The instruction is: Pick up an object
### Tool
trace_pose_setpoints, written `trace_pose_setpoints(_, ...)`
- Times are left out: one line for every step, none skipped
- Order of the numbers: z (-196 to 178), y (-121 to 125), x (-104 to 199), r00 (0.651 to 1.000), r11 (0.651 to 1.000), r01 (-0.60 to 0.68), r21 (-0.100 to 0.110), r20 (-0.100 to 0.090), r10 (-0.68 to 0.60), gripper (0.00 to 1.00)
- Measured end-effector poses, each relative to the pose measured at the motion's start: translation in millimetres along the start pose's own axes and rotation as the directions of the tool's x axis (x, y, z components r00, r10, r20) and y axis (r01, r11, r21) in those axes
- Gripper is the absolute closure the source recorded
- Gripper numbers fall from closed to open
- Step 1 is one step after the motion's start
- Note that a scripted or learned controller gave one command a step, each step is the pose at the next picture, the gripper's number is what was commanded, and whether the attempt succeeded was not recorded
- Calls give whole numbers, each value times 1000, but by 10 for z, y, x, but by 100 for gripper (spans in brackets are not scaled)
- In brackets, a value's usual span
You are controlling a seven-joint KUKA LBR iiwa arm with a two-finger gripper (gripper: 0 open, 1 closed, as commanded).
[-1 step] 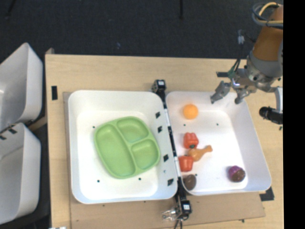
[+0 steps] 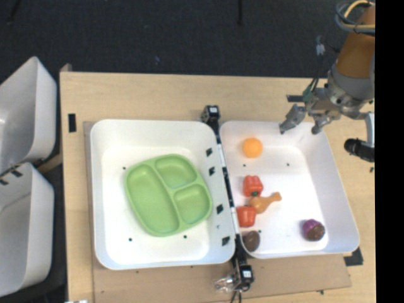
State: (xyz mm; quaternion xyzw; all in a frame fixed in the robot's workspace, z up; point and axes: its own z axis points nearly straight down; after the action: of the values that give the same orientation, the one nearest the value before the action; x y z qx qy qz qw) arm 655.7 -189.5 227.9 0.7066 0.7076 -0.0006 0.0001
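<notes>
Two shallow white bins are sitting side by side on the bench (image 2: 145, 93), sharing a central divider. The left bin (image 2: 107, 169) is holding one green sectioned tray (image 2: 168, 194), three compartments, its long axis running from about 10 o'clock to 4 o'clock. The right bin (image 2: 328, 188) is carrying six small items. One orange ball (image 2: 252, 147) is lying toward 12 o'clock of that bin, round, no axis to speak of. Below it, one red pepper-like piece (image 2: 253, 185) is standing near the divider. Just beside that, one orange-tan gourd-shaped piece (image 2: 264, 201) is lying with its long axis running roughly 8 o'clock to 2 o'clock, narrow neck pointing toward 2 o'clock. A second red-orange piece (image 2: 246, 216) is resting against the divider at about 7 o'clock of the gourd. One dark brown rounded item (image 2: 251, 240) is sitting in the bin's 7 o'clock corner, and one purple rounded item (image 2: 313, 230) is lying toward 5 o'clock, well apart from the rest. The gripper (image 2: 304, 124) is hanging over the right bin's 1 o'clock corner, above the rim, its two fingers spread apart with nothing between them. The arm (image 2: 355, 55), orange band showing, is reaching in from 2 o'clock.
</notes>
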Motion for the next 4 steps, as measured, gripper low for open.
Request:
trace_pose_setpoints(551,-95,48,1000,1000,-2,6,-1,2,0)
trace_pose_setpoints(1027,-175,63,1000,1000,-4,5,-1,4,0)
trace_pose_setpoints(1302,-179,54,1000,1000,-6,3,0,6,0)
trace_pose_setpoints(1189,-166,43,1000,1000,-6,0,1,6,100)
